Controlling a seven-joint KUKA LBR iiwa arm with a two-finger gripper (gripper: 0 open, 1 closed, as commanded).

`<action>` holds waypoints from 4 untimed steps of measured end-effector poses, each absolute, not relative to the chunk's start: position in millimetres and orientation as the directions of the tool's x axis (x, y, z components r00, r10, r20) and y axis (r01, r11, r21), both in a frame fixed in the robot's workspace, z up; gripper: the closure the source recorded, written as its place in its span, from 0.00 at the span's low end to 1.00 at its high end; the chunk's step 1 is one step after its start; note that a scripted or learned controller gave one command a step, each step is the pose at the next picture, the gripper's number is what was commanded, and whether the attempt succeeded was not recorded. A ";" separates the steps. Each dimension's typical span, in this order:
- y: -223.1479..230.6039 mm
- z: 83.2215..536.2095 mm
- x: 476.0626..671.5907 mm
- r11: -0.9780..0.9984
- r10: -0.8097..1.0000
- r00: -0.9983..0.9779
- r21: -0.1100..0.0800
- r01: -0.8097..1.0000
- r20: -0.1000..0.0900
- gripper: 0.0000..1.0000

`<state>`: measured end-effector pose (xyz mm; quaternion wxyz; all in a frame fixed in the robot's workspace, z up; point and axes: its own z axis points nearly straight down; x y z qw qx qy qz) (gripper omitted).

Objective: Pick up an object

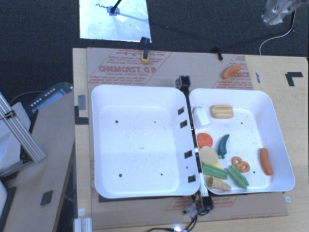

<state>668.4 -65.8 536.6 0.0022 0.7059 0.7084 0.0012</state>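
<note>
The hand (279,6) hangs high at the far right; its grip state cannot be determined. All pickable objects lie well below-left of it in the right bin (277,129). Risk: the clustered green beans (231,173) and pretzel (240,164) invite a glancing, failed grasp.

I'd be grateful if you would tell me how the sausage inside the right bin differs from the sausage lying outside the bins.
The sausage in the right bin lies near that bin's right wall, standing nearly upright in the picture; the sausage on the board lies behind the bin, tilted at a slant. The one in the bin looks redder and a little longer; the one on the board looks more orange. Both are small, smooth, rounded toy sausages, each lying alone.
</note>
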 end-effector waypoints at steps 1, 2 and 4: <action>-113.8 535.5 668.2 -0.001 1.000 0.001 0.004 1.000 -0.002 1.00; -177.7 535.5 668.0 -0.003 1.000 0.003 0.004 1.000 -0.003 1.00; -205.8 535.7 668.5 0.003 1.000 -0.003 0.004 1.000 -0.002 1.00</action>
